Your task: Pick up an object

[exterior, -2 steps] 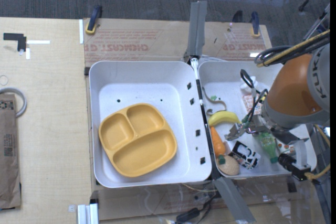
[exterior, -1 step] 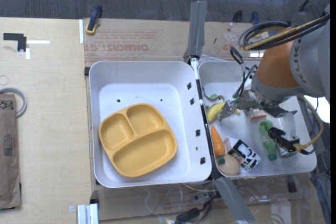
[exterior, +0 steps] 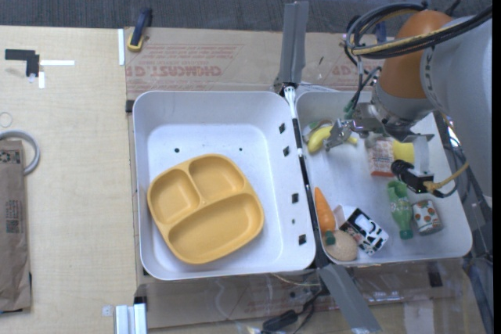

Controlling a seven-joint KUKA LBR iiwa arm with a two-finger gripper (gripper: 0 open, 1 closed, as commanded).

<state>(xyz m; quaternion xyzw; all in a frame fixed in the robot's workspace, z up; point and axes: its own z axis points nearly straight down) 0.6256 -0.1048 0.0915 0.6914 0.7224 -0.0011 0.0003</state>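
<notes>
We are looking at the yellow tray [exterior: 205,207] lying in the left bin [exterior: 149,168]. In the right bin [exterior: 462,242], our gripper [exterior: 340,134] is hovering by the banana [exterior: 318,138]; whether it is grasping, we cannot tell. Closing and lifting comes next, we judge.

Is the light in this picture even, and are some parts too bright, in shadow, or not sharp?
Camera view: the light is soft and fairly even; the left white bin is bright but keeps its detail, with faint shade under the yellow plate; the gripper near the banana looks a little soft; the small things in the right bin are hard to read.
</notes>
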